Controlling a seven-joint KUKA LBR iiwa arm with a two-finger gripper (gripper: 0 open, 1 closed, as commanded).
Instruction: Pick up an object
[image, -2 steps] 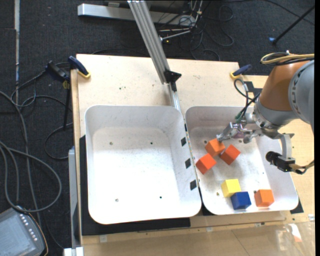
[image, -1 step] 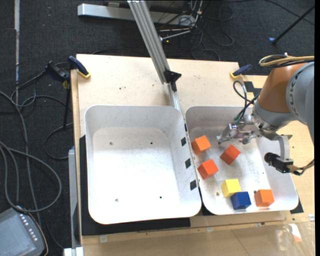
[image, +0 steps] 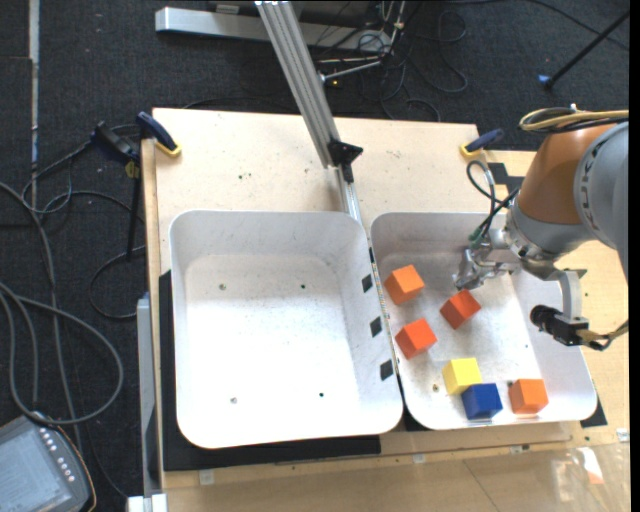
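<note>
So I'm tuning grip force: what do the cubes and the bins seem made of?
The cubes, like the yellow cube and blue cube, look like matte painted wood or foam; flat colour, no glare. The right bin and left bin look like thin moulded plastic, with rounded rims.

Two white bins side by side on tabletop (image: 250, 150). Left bin (image: 200, 240) shows bare speckled floor. Right bin (image: 420, 230) holds six cubes: orange cube (image: 405, 283) near upper left, red-orange cube (image: 460, 308) mid, orange cube (image: 416, 337) below and left of it, yellow cube (image: 461, 374) touching blue cube (image: 482, 401), orange cube (image: 528, 396) at lower right. Arm (image: 570, 190) enters from right, orange band above wrist. Claw (image: 472, 272) over right bin, just above red-orange cube; contact unclear. Clamps (image: 160, 135) at tabletop corners. Cables on dark floor (image: 60, 300).
</note>
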